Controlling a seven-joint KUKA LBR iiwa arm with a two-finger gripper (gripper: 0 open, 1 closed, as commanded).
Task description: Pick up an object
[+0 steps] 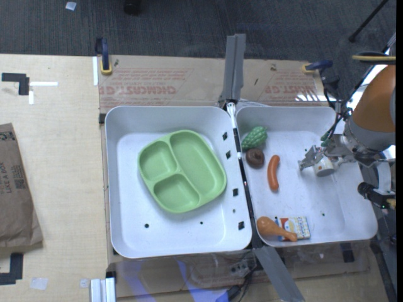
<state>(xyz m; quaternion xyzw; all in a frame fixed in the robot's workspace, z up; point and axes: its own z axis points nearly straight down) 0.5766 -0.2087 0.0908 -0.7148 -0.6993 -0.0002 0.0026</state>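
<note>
The right bin (352, 212) holds an orange-red sausage (273, 172), a green leafy toy (254, 136), a brown round piece (255, 158), an orange drumstick-shaped toy (272, 228) and a small printed box (298, 227). My gripper (313, 160) hangs over the right part of that bin, right of the sausage and apart from it. Nothing shows between its fingers.
The left bin (123, 187) carries a green divided plate (182, 170). A hinged divider (237, 162) with black clips runs between the bins. Brown cardboard (170, 87) lies behind them and a paper bag (16, 187) sits at the far left.
</note>
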